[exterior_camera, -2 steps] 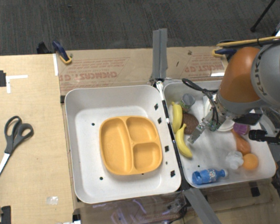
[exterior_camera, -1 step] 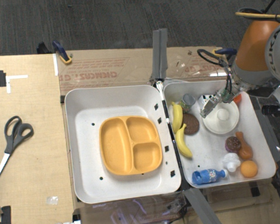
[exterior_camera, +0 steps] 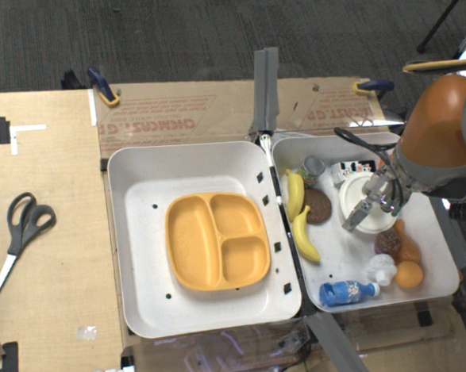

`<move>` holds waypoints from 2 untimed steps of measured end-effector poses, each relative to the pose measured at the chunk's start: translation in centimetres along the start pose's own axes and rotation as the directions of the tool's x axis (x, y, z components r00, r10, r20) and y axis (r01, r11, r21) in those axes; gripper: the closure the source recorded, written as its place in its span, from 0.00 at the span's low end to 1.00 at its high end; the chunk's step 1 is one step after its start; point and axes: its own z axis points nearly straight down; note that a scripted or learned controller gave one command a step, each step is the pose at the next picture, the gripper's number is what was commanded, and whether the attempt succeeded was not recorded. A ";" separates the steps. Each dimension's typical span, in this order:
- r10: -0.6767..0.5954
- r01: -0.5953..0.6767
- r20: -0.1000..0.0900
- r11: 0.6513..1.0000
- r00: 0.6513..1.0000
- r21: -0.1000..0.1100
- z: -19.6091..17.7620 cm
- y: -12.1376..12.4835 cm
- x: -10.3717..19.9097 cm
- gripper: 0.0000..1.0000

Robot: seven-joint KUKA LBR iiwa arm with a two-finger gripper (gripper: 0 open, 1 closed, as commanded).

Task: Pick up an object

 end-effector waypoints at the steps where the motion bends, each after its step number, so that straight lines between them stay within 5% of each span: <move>1: 0.174 -0.174 -0.007 0.985 0.985 0.013 0.3 -5.8 0.8 0.00; 2: 0.222 -0.222 -0.009 0.975 0.975 0.016 0.7 -8.4 1.7 0.00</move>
